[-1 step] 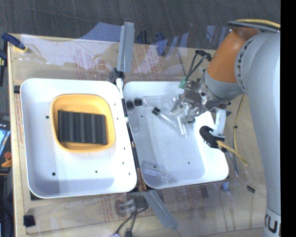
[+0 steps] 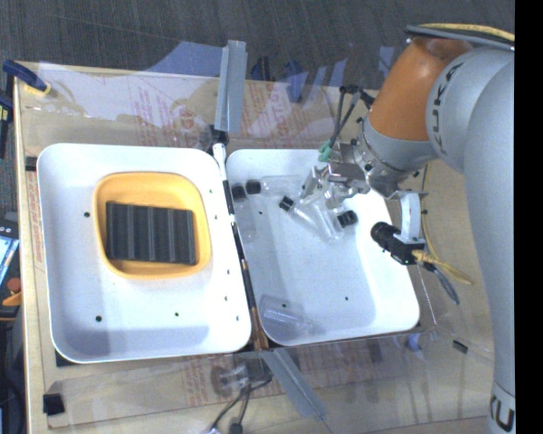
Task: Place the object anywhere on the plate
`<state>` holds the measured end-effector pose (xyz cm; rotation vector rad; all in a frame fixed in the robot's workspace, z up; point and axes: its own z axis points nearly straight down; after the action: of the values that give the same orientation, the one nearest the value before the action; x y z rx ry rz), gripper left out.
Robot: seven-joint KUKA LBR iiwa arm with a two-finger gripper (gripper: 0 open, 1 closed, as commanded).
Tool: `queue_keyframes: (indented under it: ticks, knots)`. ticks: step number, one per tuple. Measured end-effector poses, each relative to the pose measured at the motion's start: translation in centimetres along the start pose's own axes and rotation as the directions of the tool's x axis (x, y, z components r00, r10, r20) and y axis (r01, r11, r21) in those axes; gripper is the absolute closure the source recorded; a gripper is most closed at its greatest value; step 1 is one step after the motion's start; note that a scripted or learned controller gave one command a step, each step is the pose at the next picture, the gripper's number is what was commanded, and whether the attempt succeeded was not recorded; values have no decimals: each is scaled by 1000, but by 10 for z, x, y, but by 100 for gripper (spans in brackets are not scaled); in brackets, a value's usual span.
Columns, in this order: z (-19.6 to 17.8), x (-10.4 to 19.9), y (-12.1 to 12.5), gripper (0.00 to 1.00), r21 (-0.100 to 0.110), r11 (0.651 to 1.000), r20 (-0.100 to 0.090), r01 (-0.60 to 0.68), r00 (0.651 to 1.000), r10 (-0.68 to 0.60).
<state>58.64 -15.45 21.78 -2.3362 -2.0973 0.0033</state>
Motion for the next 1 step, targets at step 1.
queue_keyframes:
  ticks: [1]
  knots:
    - [-21,69,22,100,0,994,0,108,994,-108]
